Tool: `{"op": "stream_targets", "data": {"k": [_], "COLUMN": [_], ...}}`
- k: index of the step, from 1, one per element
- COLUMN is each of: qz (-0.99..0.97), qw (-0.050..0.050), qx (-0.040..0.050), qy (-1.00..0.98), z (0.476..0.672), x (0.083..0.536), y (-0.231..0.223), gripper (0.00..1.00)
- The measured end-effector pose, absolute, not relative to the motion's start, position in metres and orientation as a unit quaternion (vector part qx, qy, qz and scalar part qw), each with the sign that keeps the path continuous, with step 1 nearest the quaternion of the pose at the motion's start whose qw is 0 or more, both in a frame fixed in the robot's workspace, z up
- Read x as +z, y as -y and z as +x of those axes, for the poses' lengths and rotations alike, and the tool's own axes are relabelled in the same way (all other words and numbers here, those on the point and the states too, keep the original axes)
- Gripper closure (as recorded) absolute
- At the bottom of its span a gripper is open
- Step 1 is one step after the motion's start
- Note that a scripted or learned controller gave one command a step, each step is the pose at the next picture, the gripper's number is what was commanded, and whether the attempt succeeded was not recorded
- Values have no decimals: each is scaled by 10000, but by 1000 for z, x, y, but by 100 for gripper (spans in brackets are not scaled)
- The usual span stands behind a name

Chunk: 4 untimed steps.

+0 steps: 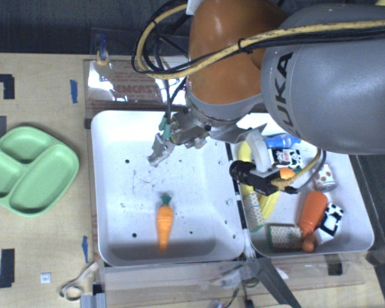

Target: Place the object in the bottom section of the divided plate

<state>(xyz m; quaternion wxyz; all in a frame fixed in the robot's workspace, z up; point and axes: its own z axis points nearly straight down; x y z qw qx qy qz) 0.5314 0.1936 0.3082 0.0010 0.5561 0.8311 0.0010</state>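
You are looking at one arm [308, 76], two bins, one green plate [31, 171] sitting left of them, and one carrot [165, 220] lying in the left bin [115, 146]. The right bin [356, 226] is holding assorted toys. The gripper [162, 147] is hovering above the carrot, holding nothing; its opening is unclear.

grey arm with orange band, reaching from the right, hand [159, 151] pointing down-left

Grey arm casing [327, 76] marked with black "UKA" lettering; orange band [231, 50] above the wrist; yellow and black cables [173, 11] looped alongside; metallic gripper [159, 151].
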Motion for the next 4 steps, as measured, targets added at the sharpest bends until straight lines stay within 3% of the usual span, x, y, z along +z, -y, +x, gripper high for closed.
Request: {"op": "stream_targets", "data": {"k": [1, 2, 3, 4], "qz": [7100, 7978, 7449, 8172], "qw": [-10, -3, 2, 21], "qx": [-9, -4, 39, 26], "qy": [-7042, -6029, -6671, -5764], "z": [483, 545, 543, 618], "x": [180, 100, 90, 88], "y": [-194, -224, -219, -139], "gripper": [0, 0, 0, 0]}}
